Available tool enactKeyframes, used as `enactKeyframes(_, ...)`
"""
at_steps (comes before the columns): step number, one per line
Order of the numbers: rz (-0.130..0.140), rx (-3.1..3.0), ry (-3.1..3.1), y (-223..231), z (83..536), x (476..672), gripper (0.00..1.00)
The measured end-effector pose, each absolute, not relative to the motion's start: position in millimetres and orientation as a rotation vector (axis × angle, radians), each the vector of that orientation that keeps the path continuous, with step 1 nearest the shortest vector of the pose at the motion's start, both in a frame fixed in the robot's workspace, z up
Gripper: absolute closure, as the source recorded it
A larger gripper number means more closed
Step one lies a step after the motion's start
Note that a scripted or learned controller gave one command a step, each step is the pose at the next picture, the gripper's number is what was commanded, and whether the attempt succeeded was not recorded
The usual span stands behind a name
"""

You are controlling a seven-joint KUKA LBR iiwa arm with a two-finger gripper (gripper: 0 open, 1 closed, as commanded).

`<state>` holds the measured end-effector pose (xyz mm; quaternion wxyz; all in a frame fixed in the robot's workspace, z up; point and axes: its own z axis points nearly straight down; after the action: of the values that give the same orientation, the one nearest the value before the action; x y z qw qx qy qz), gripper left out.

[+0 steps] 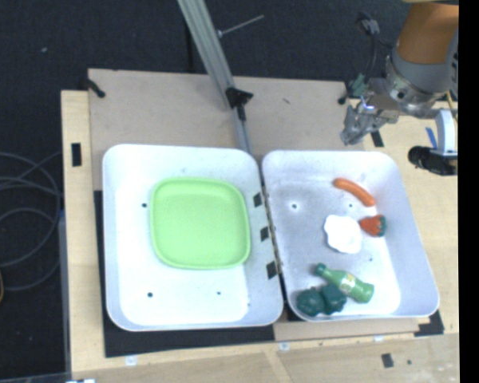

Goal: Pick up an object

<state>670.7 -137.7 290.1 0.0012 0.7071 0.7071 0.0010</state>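
Note:
The right bin (303, 174) holds an orange sausage (354, 191), a red strawberry (373, 225), a white round piece (342, 234), a green bottle (345, 283) and a dark green lump (322, 300). My gripper (354, 131) hangs above the bench just beyond the right bin's far edge, up and slightly left of the sausage. Nothing shows between its fingers, and their spread is too small and dark to make out. The grey arm with its orange band rises toward the upper right.
The left bin (124, 214) carries a light green square plate (199, 223). A slanted metal pole (210, 42) stands behind the bins, ending at a clamp near their shared far corner. Cables lie on the dark floor at left.

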Motion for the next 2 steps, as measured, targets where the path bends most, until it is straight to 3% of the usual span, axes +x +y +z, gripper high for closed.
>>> enactKeyframes(1, 0.0, 2.22, 2.223, -97.5, 274.3, 650.1, 1.0)
enactKeyframes(2, 0.0, 2.22, 2.223, -62.7, 272.7, 615.6, 1.0)
